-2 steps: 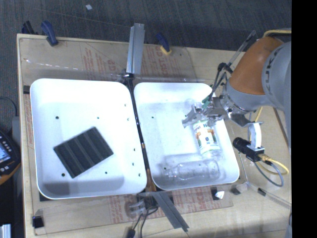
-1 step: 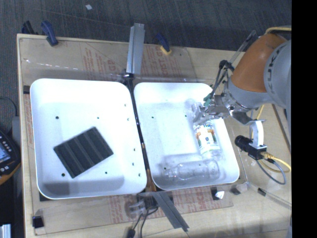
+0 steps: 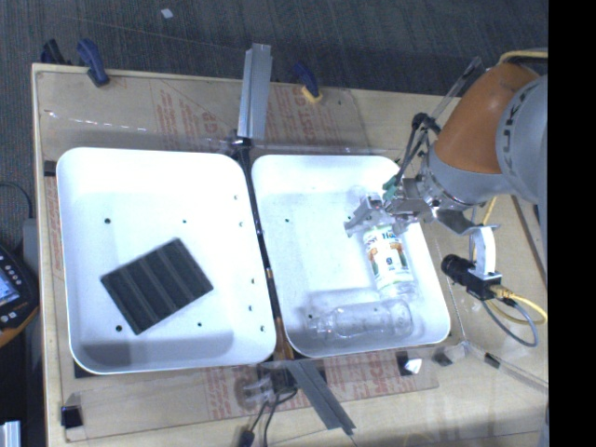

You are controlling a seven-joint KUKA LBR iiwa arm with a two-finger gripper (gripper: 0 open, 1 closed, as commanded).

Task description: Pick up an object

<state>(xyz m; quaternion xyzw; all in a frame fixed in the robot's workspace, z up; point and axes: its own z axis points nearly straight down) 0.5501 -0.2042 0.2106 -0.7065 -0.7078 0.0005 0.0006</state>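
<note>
From above, the arm (image 3: 489, 128) reaches in from the right over the right bin (image 3: 307, 194), and its gripper (image 3: 380, 210) sits low near that bin's far right corner, just above the cap end of a small labelled bottle (image 3: 389, 261) that lies along the right wall; whether the fingers are spread or closed, or have hold of anything, cannot be told from here. A clear plastic bottle (image 3: 365, 321) lies on its side along the near wall of the same bin, close to the labelled one. In the left bin (image 3: 93, 180) a dark ribbed flat pad (image 3: 156, 285) lies tilted on the floor, well apart from the gripper.
</note>
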